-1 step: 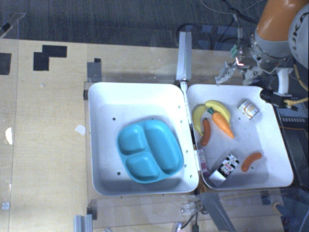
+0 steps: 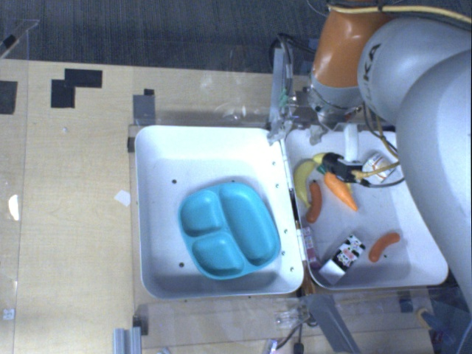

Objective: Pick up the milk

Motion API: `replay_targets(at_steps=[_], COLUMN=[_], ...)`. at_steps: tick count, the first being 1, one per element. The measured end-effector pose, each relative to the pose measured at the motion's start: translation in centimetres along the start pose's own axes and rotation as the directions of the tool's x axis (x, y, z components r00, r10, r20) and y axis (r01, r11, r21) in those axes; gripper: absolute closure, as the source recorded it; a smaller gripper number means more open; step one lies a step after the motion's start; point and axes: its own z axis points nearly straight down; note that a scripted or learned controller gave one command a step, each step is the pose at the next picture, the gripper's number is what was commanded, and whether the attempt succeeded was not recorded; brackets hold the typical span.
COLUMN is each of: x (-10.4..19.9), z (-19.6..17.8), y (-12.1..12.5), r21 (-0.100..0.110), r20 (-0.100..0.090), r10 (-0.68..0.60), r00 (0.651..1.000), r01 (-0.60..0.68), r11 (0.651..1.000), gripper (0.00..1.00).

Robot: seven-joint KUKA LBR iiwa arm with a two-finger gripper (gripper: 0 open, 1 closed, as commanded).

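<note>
camera view: looks down at a slant on a pale wooden counter [image 2: 74, 220] with two bins side by side.
left bin: shallow white plastic bin [image 2: 158, 198] holding a light blue plastic plate [image 2: 230, 229] with three compartments, set towards the near right of the bin floor.
right bin: shallow white plastic bin [image 2: 420, 268], touching the left bin along their shared wall.
arm: grey with an orange band, reaching in from the right and hanging over the far part of the right bin.
claw [image 2: 318, 124]: sits over the far left corner of the right bin; cannot tell if it is spread or pressed together, since the wrist covers it.
milk: black-and-white cow-patterned milk carton [image 2: 349, 252] lying tilted on the near floor of the right bin, well apart from the claw.
near the milk: a reddish-brown sausage [image 2: 384, 245] just to its right, not touching.
middle of right bin: a yellow banana [image 2: 302, 177] against the left wall, a second reddish-brown sausage [image 2: 315, 201] beside it, and an orange carrot [image 2: 341, 189] to the right of that.
</note>
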Motion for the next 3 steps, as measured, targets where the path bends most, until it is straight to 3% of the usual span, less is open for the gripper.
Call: replay_targets(at_steps=[1, 2, 3], x=[0.1, 0.1, 5.3], z=[-1.2, -0.1, -1.2], y=[0.2, -1.4, 0.1], r21=[-0.006, -0.001, -0.004], r20=[-0.001, 0.001, 0.0], r10=[-0.003, -0.121, 0.013], r00=[1.0, 0.993, 1.0], r01=[0.003, 0.121, -0.013], r11=[1.0, 0.993, 1.0], gripper=[1.0, 1.0, 1.0])
